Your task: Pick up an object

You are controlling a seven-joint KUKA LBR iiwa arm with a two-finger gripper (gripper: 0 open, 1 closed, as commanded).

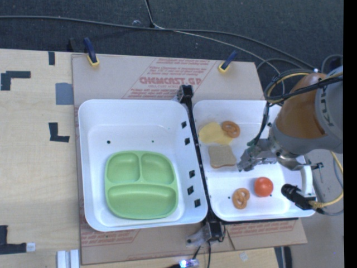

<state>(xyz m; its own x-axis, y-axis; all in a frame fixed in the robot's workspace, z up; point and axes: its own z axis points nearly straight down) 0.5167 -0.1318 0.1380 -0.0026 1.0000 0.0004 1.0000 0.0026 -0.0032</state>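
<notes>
In the right bin [279, 212], the gripper [247, 162] hovers just right of the toast [222, 156] — whether it is open or closed I cannot tell — so it should centre over the slice, then descend squarely before closing.

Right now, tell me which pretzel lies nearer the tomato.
The lower pretzel, just left of the tomato. The other pretzel lies at the bin's far end, touching the yellow piece.

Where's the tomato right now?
The tomato sits in the right bin, toward its near right corner, just right of a pretzel and below the gripper.
</notes>
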